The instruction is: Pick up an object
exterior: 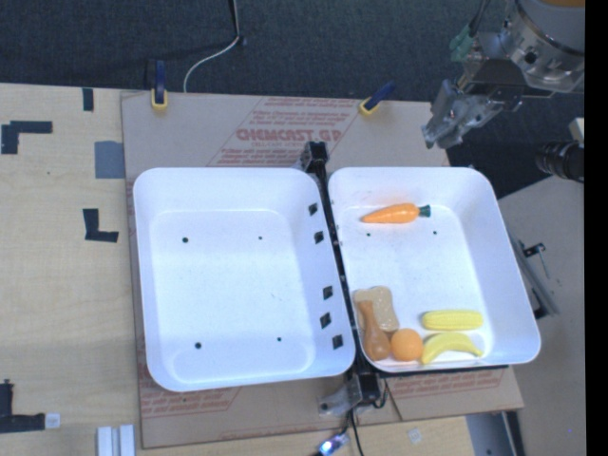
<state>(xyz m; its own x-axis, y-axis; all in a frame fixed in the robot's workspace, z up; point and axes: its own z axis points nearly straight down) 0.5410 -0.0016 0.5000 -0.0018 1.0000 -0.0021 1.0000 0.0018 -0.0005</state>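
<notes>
1. The place is a robotics lab test bench.
2. A cardboard sheet [285, 136] is clamped to the wooden bench [57, 255] with blue-and-yellow clamps [158, 91].
3. Black tape marks [95, 226] dot the bench.
4. Two white bins [152, 283] sit joined side by side.
5. A white cable [214, 53] trails across dark carpet [313, 27].

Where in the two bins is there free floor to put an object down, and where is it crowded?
The left bin has bare floor from wall to wall. In the right bin, the middle is free, between the carrot near the far wall and the near-edge cluster: bread piece, orange ball, corn, banana. That near edge is crowded.
</notes>
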